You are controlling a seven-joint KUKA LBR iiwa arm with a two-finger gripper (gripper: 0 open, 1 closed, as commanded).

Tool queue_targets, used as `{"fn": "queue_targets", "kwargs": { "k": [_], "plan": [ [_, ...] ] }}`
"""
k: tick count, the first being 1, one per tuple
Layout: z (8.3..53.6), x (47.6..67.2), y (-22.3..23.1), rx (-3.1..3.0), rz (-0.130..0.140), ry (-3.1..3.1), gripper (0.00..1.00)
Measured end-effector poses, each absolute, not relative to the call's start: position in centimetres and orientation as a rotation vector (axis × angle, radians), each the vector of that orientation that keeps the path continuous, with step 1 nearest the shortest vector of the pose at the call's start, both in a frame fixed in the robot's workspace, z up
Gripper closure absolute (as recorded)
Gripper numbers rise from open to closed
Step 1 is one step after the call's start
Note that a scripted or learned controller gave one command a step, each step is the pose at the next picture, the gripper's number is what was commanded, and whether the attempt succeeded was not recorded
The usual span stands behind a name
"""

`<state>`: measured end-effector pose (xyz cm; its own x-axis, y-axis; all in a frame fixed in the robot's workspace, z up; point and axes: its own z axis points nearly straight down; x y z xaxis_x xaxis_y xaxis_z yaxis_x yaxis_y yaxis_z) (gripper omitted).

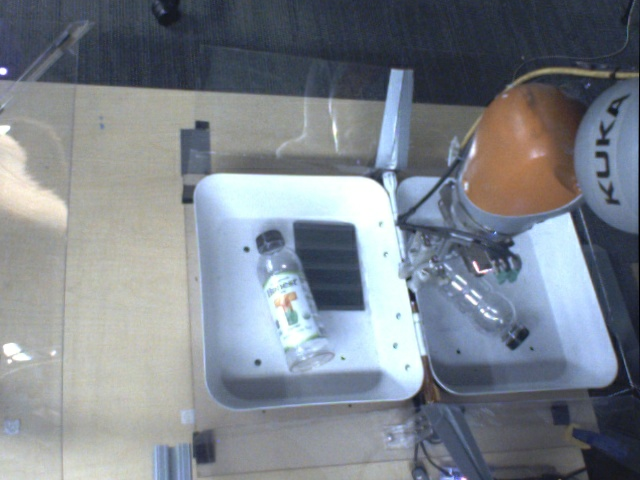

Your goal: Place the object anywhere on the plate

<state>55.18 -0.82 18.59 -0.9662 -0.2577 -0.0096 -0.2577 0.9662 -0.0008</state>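
Wooden worktop (120, 268), two white bins. Dark plate (328, 265) lies in the left bin (215, 298); the clear bottle (480, 306) lies in the right bin (585, 338) under my gripper (455, 258), whose grip I cannot tell. Risk: smooth round plastic may slip or roll free.

Bright overhead light, glare on left bench (40, 183), mild blur.

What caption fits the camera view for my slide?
KUKA arm's tool over a clear bottle in the right bin; labelled bottle beside dark plate in left bin.
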Motion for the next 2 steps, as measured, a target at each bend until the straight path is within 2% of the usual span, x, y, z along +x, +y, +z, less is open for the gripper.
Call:
{"fn": "queue_targets", "kwargs": {
  "k": [1,2],
  "plan": [
    [18.5,49.4,5.1,-0.587,0.003,3.08,1.0],
    [19.6,49.7,5.2,-0.586,0.005,3.072,1.0]
  ]
}}
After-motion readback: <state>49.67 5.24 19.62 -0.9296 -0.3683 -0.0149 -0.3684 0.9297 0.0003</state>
